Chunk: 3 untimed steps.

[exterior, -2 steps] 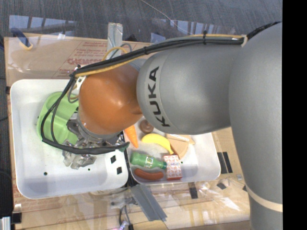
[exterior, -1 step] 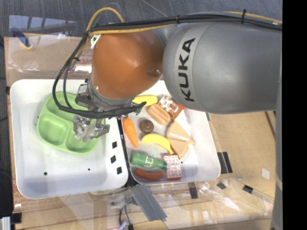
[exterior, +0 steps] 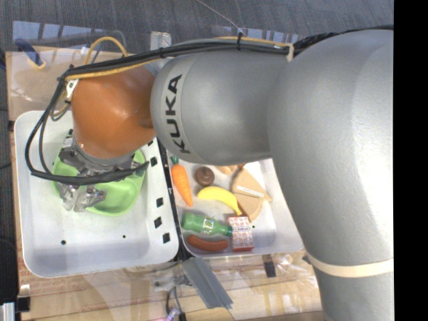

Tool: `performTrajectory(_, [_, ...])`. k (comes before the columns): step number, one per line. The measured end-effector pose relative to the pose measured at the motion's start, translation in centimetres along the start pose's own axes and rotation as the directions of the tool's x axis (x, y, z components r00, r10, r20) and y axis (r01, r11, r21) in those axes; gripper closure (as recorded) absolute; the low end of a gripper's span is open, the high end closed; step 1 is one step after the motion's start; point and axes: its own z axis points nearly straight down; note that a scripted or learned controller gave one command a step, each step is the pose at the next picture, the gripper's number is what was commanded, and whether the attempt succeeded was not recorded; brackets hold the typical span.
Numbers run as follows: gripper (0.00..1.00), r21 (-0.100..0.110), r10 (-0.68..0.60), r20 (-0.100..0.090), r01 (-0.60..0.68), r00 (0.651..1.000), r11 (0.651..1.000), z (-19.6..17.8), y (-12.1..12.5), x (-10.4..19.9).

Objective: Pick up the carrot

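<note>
The left bin (exterior: 40,246) holds a bright green bowl-like thing (exterior: 124,192), lying toward its far right corner, partly covered by the arm's wrist. The pincer (exterior: 81,196) hangs over that green thing's left part, low in the bin; its metal end is small and seen from above, so I cannot tell whether it is released or clenched, and nothing can be seen held in it. By its place, the arm seems to be working in the wrong bin for this task, since the carrot is not there.

The orange band of the arm (exterior: 110,116) sits just above the wrist, and black and yellow cables loop round it toward the far left of the tabletop (exterior: 27,69).

A ridge with dark slots divides the two bins. Just right of it, in the right bin (exterior: 284,236), lies the carrot (exterior: 180,184), close against the left wall with its thin end pointing near. It is untouched and well apart from the pincer. Beside it are a brown round piece (exterior: 204,175), a banana (exterior: 219,197), a green bottle (exterior: 206,225), a sausage-like piece (exterior: 208,244), a small patterned box (exterior: 241,233) and a tan slice (exterior: 249,191). The things are packed close, so a grasp on the carrot would likely want an approach along the wall side.
</note>
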Motion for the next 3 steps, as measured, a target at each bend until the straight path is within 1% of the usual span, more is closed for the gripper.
performTrajectory(1, [1.00,0.008,0.204,0.007,-0.204,0.979,0.979,2.7,-6.9,-0.4])
performTrajectory(2, [1.00,0.017,0.269,0.012,-0.269,0.963,0.963,-8.1,-14.0,10.0])
performTrajectory(3, [1.00,0.009,0.219,0.009,-0.219,0.976,0.976,-9.8,-6.5,10.1])
